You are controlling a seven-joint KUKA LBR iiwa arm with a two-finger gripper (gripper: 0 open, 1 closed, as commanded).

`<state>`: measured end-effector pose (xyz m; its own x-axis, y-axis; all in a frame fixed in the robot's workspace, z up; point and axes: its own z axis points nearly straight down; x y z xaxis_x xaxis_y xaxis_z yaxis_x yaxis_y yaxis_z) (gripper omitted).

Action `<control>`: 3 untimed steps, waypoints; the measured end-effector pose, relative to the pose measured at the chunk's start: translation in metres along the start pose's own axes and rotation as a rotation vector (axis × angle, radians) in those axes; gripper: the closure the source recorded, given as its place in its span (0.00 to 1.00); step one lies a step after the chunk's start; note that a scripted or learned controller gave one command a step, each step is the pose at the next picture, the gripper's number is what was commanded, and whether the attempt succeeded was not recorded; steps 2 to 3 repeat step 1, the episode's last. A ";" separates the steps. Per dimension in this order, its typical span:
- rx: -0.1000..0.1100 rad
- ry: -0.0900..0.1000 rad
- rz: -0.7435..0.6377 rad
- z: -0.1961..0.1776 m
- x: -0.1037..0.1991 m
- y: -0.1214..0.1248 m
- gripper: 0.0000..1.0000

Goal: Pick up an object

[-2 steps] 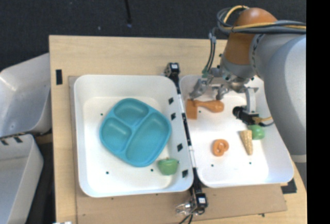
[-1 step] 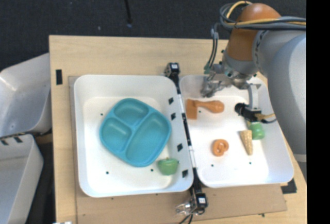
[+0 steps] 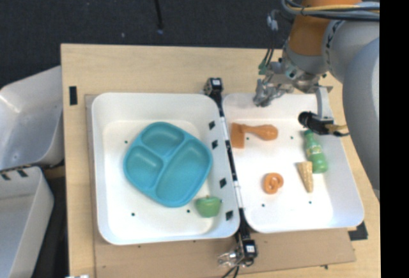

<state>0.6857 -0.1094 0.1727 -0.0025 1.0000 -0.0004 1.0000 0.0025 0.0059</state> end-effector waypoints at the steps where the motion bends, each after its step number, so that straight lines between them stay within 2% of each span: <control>1: -0.001 0.000 -0.001 -0.063 0.005 0.003 1.00; 3: -0.001 0.000 -0.001 -0.063 0.005 0.003 1.00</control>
